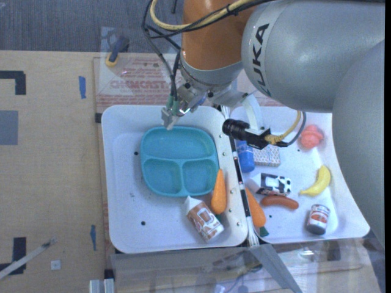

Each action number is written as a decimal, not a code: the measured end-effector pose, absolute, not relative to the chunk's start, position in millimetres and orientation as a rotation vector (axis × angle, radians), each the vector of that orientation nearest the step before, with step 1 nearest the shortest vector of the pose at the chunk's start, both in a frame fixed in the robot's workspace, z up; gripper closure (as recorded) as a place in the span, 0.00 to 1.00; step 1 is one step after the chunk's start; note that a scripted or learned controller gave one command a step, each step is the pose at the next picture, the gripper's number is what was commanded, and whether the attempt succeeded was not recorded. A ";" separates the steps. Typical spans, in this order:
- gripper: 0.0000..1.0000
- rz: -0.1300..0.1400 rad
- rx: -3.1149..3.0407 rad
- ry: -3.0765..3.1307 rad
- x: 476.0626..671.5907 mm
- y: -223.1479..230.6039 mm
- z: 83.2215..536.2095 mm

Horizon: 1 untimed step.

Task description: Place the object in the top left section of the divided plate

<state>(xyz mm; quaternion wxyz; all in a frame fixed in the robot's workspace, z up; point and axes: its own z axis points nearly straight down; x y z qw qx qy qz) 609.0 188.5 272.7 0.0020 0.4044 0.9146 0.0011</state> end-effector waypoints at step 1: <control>1.00 0.003 0.757 3.049 529.1 218.6 179.7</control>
